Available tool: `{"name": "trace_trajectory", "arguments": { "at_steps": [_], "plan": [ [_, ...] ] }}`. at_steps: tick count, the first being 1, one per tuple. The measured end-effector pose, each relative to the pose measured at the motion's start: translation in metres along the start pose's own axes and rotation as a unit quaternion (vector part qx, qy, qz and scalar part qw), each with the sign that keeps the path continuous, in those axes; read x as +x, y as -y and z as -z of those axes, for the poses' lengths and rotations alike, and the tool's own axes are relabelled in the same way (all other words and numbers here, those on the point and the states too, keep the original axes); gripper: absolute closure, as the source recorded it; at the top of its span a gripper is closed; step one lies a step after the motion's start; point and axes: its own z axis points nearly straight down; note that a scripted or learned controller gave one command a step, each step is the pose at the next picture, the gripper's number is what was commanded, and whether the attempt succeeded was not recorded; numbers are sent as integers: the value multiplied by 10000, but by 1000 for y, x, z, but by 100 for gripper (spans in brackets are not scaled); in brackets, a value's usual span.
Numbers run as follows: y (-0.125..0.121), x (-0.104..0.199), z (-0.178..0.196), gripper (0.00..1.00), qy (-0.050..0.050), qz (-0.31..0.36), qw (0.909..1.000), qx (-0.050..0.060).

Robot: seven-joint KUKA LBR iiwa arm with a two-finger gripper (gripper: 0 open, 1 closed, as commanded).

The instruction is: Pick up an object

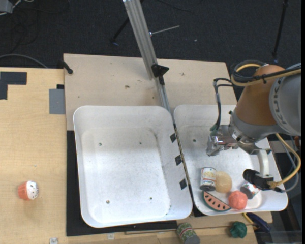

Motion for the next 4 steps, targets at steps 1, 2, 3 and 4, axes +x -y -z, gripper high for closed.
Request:
{"name": "trace_trajectory", "arguments": {
  "at_steps": [1,2,3,4],
  "plan": [
    [-6,-5,61,100,3,36,10000,-17],
    [-6,-6,125,100,3,42,10000,-21],
    [-17,41,107,100,-12,60,10000,26],
    [-31,94,111,100,-11,60,10000,12]
  ]
}}
